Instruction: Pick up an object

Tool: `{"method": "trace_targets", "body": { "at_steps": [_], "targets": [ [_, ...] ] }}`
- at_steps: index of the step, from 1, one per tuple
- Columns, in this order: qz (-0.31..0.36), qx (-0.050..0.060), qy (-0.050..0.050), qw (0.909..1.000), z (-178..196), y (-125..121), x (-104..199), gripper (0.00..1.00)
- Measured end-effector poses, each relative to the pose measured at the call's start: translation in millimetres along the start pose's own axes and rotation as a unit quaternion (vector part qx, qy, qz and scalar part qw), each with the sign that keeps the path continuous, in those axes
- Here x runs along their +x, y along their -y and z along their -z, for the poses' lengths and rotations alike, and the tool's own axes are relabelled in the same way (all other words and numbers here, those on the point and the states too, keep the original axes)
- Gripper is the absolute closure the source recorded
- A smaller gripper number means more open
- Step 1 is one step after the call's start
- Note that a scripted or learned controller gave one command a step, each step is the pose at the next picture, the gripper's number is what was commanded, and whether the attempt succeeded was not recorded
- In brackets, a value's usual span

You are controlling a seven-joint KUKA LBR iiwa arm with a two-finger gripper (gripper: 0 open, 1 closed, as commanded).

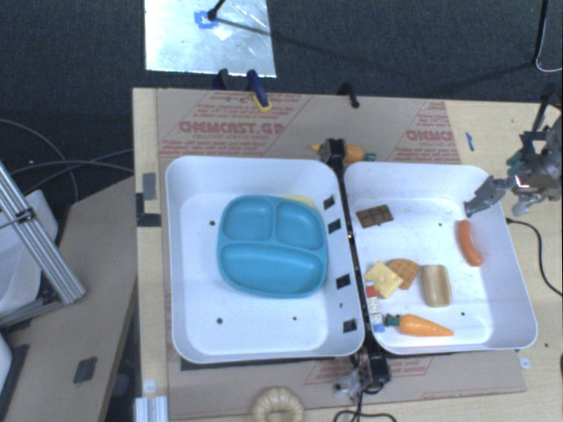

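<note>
Brown board [230, 123] under the bins reads "CHEMCAST GP"; claw [486, 197] state unclear.

only readable thing is red "CHEMCAST GP" printed on the brown cardboard sheet [230, 123] under the bins, repeated upside down

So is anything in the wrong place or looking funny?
A ring-shaped pastry, maybe a toy doughnut, lies outside both bins at the bench's front edge, and something yellow peeks from under the blue divided plate.
</note>
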State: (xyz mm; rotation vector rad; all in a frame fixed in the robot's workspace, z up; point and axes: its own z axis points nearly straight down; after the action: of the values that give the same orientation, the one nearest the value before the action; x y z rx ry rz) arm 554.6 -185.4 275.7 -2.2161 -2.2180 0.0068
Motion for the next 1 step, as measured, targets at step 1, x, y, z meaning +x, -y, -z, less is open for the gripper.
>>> {"method": "trace_targets", "body": {
  "at_steps": [1],
  "targets": [
    [0.001,-0.005,0.001,1.0000,5.2,-1.9,0.4,0.00]
  ]
}}
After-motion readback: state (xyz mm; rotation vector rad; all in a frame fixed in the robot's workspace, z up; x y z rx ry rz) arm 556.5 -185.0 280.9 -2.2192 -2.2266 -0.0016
